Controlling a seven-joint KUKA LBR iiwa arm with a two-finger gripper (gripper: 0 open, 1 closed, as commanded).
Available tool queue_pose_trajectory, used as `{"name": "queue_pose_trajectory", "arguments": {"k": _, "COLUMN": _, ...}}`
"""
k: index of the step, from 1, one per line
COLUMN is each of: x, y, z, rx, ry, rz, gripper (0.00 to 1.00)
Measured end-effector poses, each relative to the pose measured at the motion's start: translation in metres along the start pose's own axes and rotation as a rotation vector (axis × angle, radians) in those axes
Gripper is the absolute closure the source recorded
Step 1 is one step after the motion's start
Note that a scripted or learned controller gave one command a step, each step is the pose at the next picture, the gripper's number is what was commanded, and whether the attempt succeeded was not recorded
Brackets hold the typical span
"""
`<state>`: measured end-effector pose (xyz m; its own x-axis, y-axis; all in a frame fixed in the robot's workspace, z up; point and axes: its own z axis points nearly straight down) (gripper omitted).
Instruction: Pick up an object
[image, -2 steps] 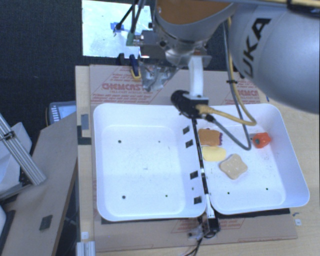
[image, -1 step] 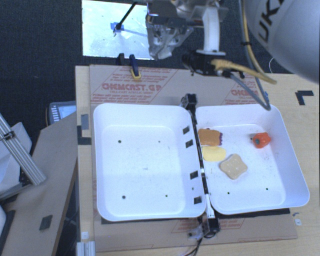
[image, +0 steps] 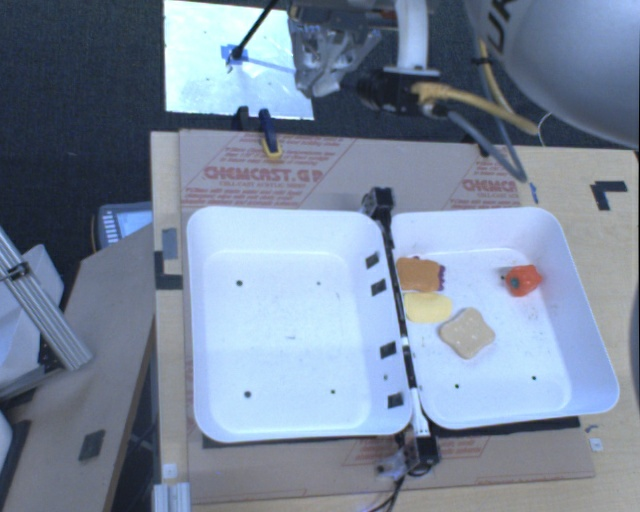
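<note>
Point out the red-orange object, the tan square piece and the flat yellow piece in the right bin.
Red-orange rounded object (image: 522, 280): camera view, its centre.
Tan square piece (image: 467, 333): camera view, middle of its top.
Flat yellow piece (image: 428, 309): camera view, its centre.

Bins (image: 283, 225): smooth white plastic, faint sheen. Tabletop (image: 620, 230): matt pale wood or board. Sheet (image: 300, 170) under the bins: matt brown cardboard with red print. Gripper (image: 322, 55): bare grey metal, dull shine. Arm (image: 580, 50): smooth glossy grey shell. Tan piece (image: 467, 333): matt, bread-like. Yellow piece (image: 428, 308): smooth. Red piece (image: 522, 280): slightly glossy.
</note>
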<state>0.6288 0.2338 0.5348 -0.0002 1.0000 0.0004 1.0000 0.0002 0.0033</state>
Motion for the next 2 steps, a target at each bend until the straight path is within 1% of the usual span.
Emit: {"name": "queue_pose_trajectory", "arguments": {"k": 2, "x": 0.0, "y": 0.04, "z": 0.0, "rx": 0.001, "ry": 0.0, "rz": 0.0, "gripper": 1.0}}
